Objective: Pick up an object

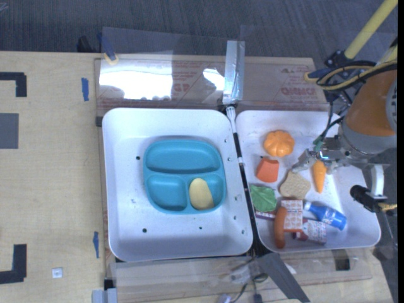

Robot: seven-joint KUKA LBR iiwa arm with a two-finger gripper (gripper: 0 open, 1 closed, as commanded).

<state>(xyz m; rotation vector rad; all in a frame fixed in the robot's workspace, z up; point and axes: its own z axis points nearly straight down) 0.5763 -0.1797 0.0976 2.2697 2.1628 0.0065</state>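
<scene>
Camera view: the gripper (314,158) hangs over the right bin (360,122), its fingers too small to judge; one carrot (319,176) lies just below, touching one bread slice (295,185). One yellow piece (201,193) rests in the blue tray (183,158).

I see red lettering on the clear plastic sheet (189,81) along the upper edge of the bins, upper middle and upper right of the frame, but glare and blur keep me from reading it. The small printed packets (314,231) in the right bin (366,235), lower right, carry print too small to make out.
</scene>
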